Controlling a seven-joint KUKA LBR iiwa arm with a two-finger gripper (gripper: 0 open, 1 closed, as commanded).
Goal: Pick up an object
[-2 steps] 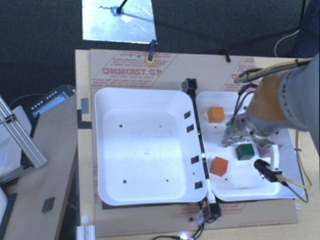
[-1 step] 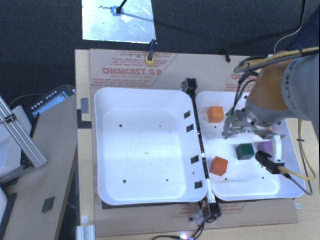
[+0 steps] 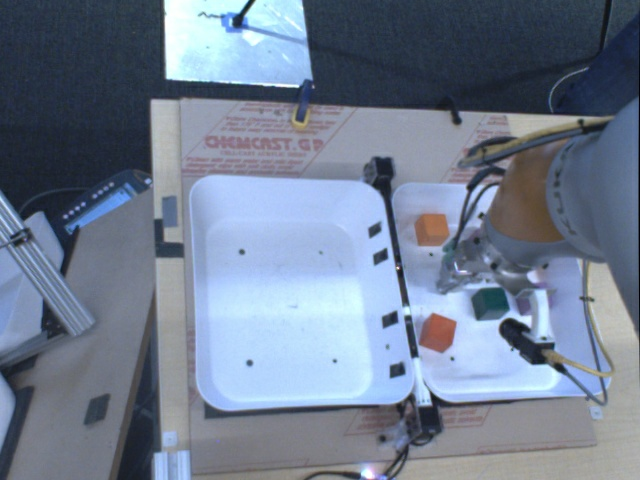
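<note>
Camera view: the bench [image 3: 170, 298] carries a printed cardboard sheet [image 3: 270, 138], and the two white bins sit on it side by side. The left bin [image 3: 215, 198] holds nothing but its own small dark dots. The right bin [image 3: 410, 203] holds three cubes.

The orange cube [image 3: 432, 229] lies near this bin's far left corner, clear of the walls. The red cube [image 3: 438, 332] lies by the bin's left wall, towards its near edge, slightly turned. The green cube [image 3: 490, 303] lies about mid-bin, between the other two in depth and further to the view's right than both.

The arm [image 3: 560, 203] comes in from the view's right edge and bends down into the right bin. The gripper [image 3: 452, 275] is low over the bin floor, between the orange cube and the red cube, with the green cube just beside it on the side towards the arm. No cube shows in its grasp, and I cannot tell whether it is open or closed.

A yellow clip [image 3: 300, 118] sits at the far edge of the cardboard sheet.
</note>
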